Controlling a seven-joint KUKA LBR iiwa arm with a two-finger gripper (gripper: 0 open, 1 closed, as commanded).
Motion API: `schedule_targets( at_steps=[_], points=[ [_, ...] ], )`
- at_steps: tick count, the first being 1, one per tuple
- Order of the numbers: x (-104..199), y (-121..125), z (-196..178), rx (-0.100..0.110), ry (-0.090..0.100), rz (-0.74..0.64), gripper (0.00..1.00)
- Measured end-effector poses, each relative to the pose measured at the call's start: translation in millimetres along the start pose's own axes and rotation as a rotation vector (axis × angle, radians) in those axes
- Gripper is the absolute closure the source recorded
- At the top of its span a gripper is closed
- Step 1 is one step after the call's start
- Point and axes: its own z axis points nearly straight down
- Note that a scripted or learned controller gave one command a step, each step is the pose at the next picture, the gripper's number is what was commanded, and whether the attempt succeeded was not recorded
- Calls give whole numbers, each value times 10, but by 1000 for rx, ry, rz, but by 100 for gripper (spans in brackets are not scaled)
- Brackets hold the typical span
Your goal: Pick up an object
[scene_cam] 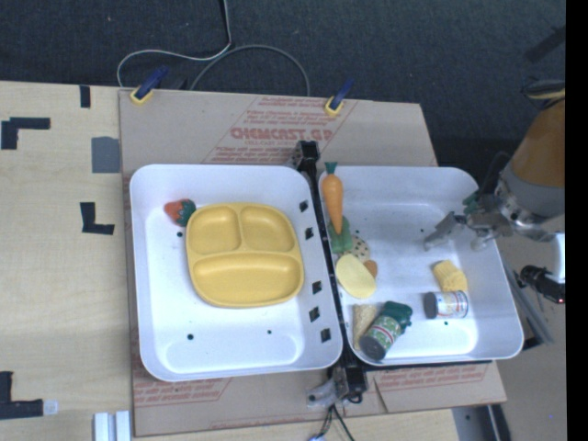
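Wood surface (pixel 55 274) with cardboard under two white bins; tool (pixel 452 228) hangs spread and empty over the right bin (pixel 404 186), just above the yellow corn piece (pixel 449 276), so approach step, next needs lowering and closing.

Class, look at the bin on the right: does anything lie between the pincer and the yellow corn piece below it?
Nothing visible does. The pincer hangs over bare bin floor near the right bin's right wall, and the corn piece lies just below it in the view. The small can sits beyond the corn, not between.
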Motion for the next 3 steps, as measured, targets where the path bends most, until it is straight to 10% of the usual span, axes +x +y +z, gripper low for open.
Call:
schedule_targets(
  at_steps=[1,2,3],
  points=[
    [170,-487,629,-30,-16,-4,0],
    [159,-465,497,-31,-15,-4,100],
    [161,-469,503,-30,-14,-4,0]
  ],
)
